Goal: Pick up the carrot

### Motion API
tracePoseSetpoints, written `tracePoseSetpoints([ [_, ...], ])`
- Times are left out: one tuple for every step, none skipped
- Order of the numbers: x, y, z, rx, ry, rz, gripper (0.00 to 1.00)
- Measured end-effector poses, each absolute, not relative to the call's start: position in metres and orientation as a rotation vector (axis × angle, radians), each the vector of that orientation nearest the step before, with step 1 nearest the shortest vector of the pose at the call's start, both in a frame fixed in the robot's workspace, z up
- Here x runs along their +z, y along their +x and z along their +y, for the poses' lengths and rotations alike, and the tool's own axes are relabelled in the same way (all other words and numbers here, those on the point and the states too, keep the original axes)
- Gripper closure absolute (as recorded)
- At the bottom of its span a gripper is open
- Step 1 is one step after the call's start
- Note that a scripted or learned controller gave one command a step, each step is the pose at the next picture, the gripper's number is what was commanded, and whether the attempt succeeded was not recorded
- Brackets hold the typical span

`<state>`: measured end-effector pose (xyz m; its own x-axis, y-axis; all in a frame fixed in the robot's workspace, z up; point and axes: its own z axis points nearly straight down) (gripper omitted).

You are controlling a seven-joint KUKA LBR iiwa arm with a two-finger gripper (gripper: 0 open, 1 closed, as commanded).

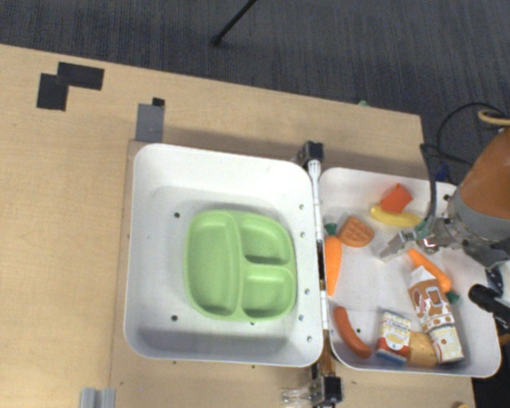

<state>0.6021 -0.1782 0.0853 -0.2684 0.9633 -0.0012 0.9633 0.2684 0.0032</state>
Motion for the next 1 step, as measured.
tracePoseSetpoints([
  [0.0972,0.6042,-0.178,0.007,1.894,2.496,1.0],
])
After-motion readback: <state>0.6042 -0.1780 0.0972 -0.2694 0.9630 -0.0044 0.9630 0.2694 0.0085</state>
